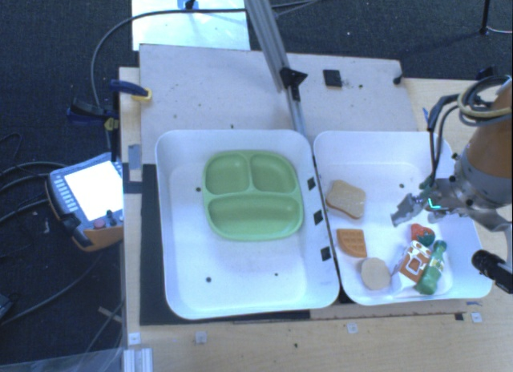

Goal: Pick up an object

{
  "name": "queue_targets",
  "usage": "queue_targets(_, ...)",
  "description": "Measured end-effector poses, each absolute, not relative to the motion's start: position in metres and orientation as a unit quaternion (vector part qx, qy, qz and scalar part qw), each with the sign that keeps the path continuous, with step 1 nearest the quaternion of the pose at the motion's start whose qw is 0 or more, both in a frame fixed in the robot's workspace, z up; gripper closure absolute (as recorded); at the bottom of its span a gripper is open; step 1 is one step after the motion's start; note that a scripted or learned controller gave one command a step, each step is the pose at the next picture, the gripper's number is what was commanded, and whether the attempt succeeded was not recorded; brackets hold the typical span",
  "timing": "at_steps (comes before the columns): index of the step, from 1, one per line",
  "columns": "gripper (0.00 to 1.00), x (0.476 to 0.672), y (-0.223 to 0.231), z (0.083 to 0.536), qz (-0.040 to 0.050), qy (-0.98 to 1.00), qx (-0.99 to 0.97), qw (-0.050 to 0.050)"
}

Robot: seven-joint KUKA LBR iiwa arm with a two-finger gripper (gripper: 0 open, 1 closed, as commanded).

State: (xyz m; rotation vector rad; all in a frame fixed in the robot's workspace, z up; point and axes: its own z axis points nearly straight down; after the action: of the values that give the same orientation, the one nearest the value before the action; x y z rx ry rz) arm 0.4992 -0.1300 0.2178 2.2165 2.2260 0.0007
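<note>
**Food pieces wait in the right bin while the gripper hangs over them**

Food pieces are what the task leaves open to choice, and every loose one lies in the right bin.

Going from the left: the left bin (180,282) holds one thing, a green plate (252,194) with three compartments, lying flat near the bin's middle. It is wide and shallow, a poor fit for a two-finger pinch, so it looks less like a target than a place to serve onto.

Across the shared wall, the right bin (377,150) carries the small items. A slice of bread (346,199) lies alone toward the left side, with bare floor around it. Nearer the front sit an orange cracker (352,242) and, just beside it, a round pale biscuit (374,273). Further right a crowded cluster presses together: a small carton (413,264), a green bottle (431,270) and a red piece (420,232) touching or overlapping one another.

The gripper (409,209) hovers above the bin floor between the bread and the cluster, the arm reaching in from the right. Whether its fingers are spread or closed cannot be told from this angle; nothing is visible between them.

Judging by spacing, the bread seems the easiest pick, since its neighbours stand well apart. The cluster risks a nudged or doubled grasp.
</note>
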Motion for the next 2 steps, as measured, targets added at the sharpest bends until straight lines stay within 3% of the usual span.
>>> queue_targets(1,0.0,0.5,-0.13,0.218,0.0005,0.709,0.706,0.001)
queue_targets(2,0.0,0.5,-0.14,0.169,-0.0006,0.707,0.707,-0.001)
